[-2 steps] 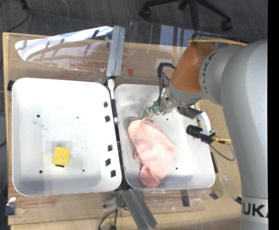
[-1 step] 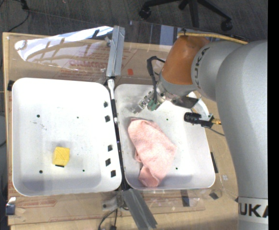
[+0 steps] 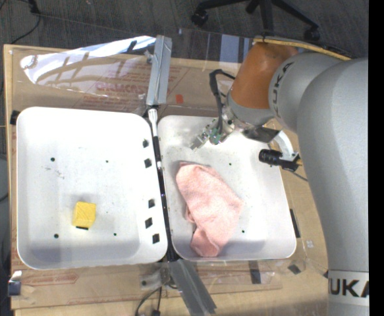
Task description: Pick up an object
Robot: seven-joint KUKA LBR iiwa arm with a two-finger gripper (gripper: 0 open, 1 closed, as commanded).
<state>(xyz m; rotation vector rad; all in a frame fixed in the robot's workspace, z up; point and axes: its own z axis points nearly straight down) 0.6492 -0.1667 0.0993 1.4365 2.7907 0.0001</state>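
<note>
- The gripper is hanging over the right bin, close to that bin's far edge and a little toward its left wall; whether it is parted or closed cannot be told from this slanted view.
- The pink cloth is lying crumpled in the same bin, on the near side of the gripper, apart from it with a strip of bare bin floor between.
- The cloth's long axis is running from the bin's left wall, about midway along it, down toward the near edge, so the gripper is sitting just beyond the cloth's far end rather than over its bulk.
- Reaching the cloth is likely calling for a shift toward the near edge, then a descent.
- The yellow block is resting in the left bin, toward its near-left corner, well apart from the gripper and across the divider between the bins.
- The cloth is looking like the nearer candidate by far.
</note>
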